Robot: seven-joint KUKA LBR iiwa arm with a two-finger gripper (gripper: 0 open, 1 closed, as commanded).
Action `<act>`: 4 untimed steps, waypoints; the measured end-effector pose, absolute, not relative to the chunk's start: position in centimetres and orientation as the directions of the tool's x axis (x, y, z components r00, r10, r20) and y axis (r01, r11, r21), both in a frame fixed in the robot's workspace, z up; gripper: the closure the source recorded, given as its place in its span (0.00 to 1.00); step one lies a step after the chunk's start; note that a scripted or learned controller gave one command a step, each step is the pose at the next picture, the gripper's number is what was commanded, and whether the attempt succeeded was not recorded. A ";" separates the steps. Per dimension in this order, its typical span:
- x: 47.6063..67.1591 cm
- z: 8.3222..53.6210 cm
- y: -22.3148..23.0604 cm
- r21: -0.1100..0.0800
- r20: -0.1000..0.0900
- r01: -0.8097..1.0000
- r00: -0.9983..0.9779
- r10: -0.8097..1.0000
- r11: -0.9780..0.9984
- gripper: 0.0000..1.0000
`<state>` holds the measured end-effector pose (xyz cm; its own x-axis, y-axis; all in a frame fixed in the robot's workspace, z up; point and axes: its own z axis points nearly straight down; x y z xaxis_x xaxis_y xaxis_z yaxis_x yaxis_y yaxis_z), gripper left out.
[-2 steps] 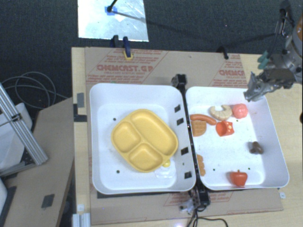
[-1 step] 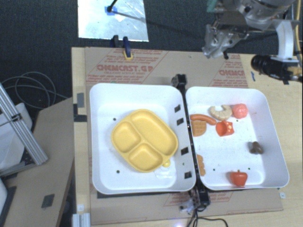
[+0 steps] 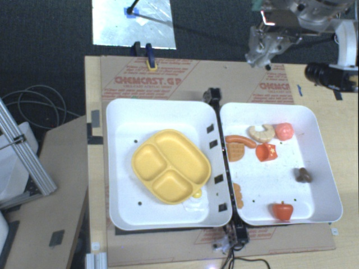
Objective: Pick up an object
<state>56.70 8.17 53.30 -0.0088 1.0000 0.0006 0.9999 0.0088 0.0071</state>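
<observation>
Bins: yellow tray, scattered food.

I see my grey metal arm reaching in at the upper right, its silver two-finger gripper pointing down and leftward; the fingertips look blurred, so I can't judge them.

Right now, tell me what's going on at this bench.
A robot arm is set to pick something up, but its tool hangs above the bench behind the bins, holding nothing. The left bin holds a yellow divided plate. The right bin holds small toy foods: a sausage, a pink ball, two red pieces and a brown lump. Nothing is grasped yet.
</observation>
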 end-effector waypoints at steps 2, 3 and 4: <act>56.7 54.4 8.2 0.009 0.001 1.000 -0.014 1.000 0.014 0.00; 56.8 55.6 8.2 0.013 0.001 1.000 -0.018 1.000 0.018 1.00; 56.8 55.5 8.2 0.012 0.001 1.000 -0.019 1.000 0.019 0.00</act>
<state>56.76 8.17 55.52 -0.0192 0.9998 0.0008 0.9997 0.0192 0.0124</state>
